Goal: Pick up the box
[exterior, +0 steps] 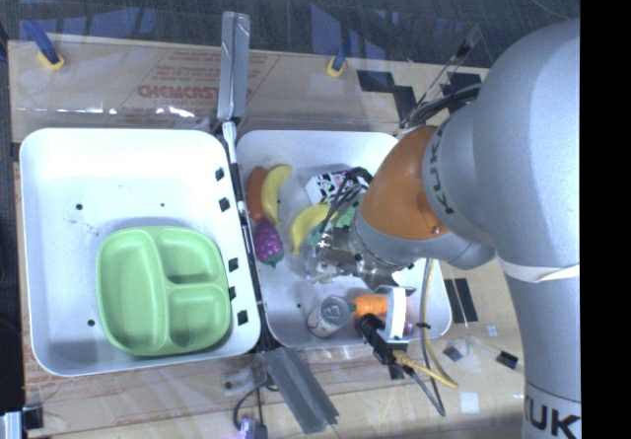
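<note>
A: Down in the right bin [296,146], gripper [330,255] hidden under the orange-banded wrist — open or shut, can't tell.

B: And the box [330,185]?

A: Probably that black-and-white thing by the far edge, half covered by the arm. Two bananas [274,187] alongside, can [329,315] near the front edge. Green tray [165,290] over in the left bin [59,161].

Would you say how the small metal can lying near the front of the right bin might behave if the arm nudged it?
The can lies on its side, so it would probably roll rather than slide. Its shiny metal looks rigid but slippery. The bin's wall beside it would likely stop it.
</note>
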You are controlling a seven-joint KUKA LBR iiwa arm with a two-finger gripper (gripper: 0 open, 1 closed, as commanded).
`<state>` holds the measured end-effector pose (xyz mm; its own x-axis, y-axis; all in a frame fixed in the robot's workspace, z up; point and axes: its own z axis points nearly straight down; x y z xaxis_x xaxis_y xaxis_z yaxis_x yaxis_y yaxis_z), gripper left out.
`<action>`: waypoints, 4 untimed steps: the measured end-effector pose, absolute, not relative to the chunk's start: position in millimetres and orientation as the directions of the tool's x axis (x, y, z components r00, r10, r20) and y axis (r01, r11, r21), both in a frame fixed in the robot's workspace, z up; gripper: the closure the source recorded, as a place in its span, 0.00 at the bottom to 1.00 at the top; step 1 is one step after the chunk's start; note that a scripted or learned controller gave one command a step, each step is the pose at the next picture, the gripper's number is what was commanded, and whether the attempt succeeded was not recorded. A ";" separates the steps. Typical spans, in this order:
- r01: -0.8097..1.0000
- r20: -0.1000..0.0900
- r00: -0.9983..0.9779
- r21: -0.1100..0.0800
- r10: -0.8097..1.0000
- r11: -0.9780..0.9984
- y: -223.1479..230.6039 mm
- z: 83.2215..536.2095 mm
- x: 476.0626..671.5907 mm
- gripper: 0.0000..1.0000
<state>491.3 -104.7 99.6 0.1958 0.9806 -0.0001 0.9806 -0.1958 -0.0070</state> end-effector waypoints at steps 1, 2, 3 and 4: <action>0.981 0.000 0.196 -0.007 0.981 -0.196 -104.7 99.7 491.3 0.00; 0.903 0.000 0.429 -0.004 0.903 -0.429 -66.2 191.2 539.8 0.00; 0.744 -0.004 0.668 -0.008 0.744 -0.668 24.3 190.1 482.4 0.00; 0.749 -0.006 0.662 -0.013 0.749 -0.662 25.2 198.9 482.6 1.00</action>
